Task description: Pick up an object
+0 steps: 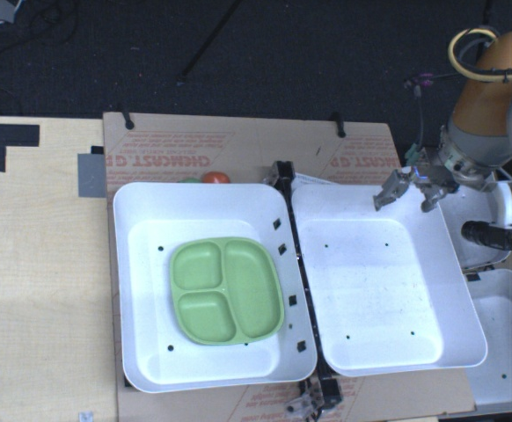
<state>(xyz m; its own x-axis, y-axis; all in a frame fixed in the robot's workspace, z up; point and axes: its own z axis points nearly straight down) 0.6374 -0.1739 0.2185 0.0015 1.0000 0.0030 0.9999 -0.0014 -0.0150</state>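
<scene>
The pincer (407, 192) hangs over the back right corner of the right bin (467, 323), its two fingers spread apart with nothing between them. The bin's white floor lies open below it. The left bin (142, 236) holds a green divided plate (226, 290), lying flat near its middle.

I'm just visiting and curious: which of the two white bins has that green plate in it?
The left bin, the one farther from the gripper. The green divided plate lies flat in it.
</scene>
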